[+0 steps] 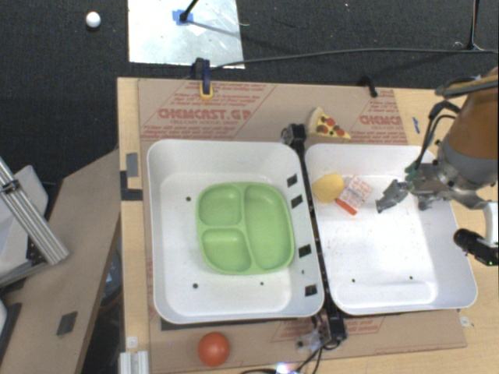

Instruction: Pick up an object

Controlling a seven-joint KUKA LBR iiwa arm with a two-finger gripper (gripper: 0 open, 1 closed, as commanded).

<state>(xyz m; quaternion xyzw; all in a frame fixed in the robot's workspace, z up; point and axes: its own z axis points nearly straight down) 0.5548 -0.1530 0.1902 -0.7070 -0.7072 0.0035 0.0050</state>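
In the right bin [390, 287] a yellow lemon-like object [328, 185] lies near the upper left corner. Beside it on its right is a small white and orange packet [353, 194]. My gripper [390, 196] hangs over the right bin, just right of the packet and a short gap from it, with nothing seen in its hold. The grey arm with its orange band [475, 131] comes in from the right edge.
The left bin [179, 287] holds a green divided plate [245, 227]. A toy pizza slice [329, 125] lies on the cardboard behind the bins. A red ball [214, 348] sits at the front edge. A black divider [308, 232] runs between the bins.
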